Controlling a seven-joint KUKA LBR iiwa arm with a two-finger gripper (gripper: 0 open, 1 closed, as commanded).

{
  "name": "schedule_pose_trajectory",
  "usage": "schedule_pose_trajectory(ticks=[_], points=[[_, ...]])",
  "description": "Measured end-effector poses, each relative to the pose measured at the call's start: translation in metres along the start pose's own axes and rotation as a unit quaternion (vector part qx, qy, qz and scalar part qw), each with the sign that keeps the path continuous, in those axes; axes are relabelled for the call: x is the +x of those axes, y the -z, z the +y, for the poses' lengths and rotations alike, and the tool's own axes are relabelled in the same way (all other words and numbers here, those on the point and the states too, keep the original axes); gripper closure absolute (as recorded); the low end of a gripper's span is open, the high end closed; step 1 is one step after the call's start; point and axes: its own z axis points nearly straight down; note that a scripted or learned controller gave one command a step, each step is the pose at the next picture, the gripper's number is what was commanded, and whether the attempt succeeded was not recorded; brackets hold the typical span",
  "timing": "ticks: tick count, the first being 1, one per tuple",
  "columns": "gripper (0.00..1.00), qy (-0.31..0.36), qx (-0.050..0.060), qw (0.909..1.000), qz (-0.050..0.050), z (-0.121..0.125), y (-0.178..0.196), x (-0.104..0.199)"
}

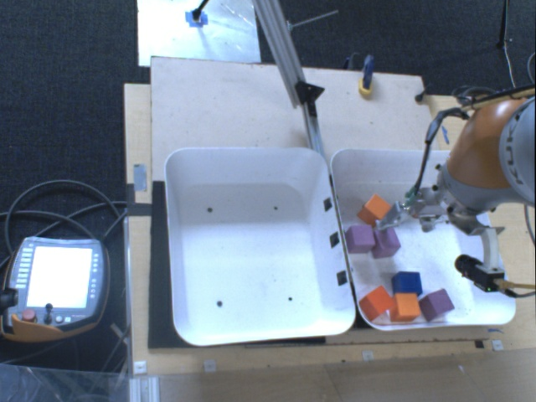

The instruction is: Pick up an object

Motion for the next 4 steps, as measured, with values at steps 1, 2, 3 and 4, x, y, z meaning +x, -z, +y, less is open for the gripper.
schedule_pose_trajectory(ticks=[1,2,3,4], points=[[1.00,0.000,0.000,1.0000,0.001,0.000,0.010,0.000],[1.00,0.001,0.004,1.0000,0.001,0.005,0.073,0.006],[1.00,0.001,0.003,1.0000,0.001,0.006,0.137,0.000],[1.00,0.001,0.006,1.0000,0.001,0.008,0.161,0.000]])
